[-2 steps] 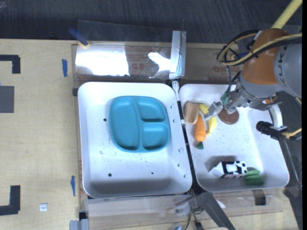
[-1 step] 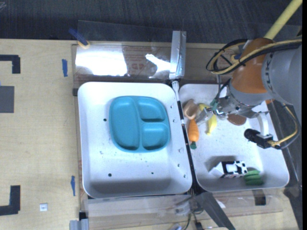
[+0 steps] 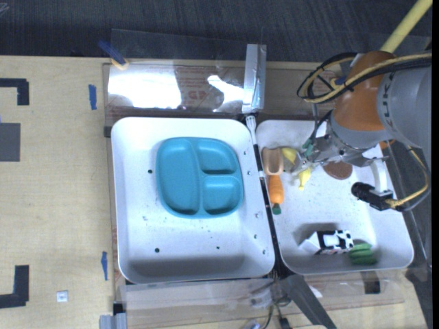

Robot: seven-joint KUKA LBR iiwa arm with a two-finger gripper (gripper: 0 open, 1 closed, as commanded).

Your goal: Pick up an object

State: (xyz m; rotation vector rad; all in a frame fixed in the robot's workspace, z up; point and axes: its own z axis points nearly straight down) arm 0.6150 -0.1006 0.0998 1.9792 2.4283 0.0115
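Where the grey arm [image 3: 405, 108] with its orange band reaches in from the right, we see its gripper [image 3: 314, 151] low over the far part of the right bin [image 3: 391, 242], though whether it is open or closed we cannot tell, since the wrist hides that part. Just to its left lie a yellow banana [image 3: 291, 157] and a small tan piece [image 3: 273, 160], and near those an orange carrot [image 3: 276, 190] rests along the bin's left wall. A brown round thing [image 3: 337, 169] sits partly under the wrist. At the near side of the same bin we find a black and white toy [image 3: 334, 240] touching a green object [image 3: 361, 254]. The left bin [image 3: 130, 204] holds a blue divided plate [image 3: 200, 176] near its middle.
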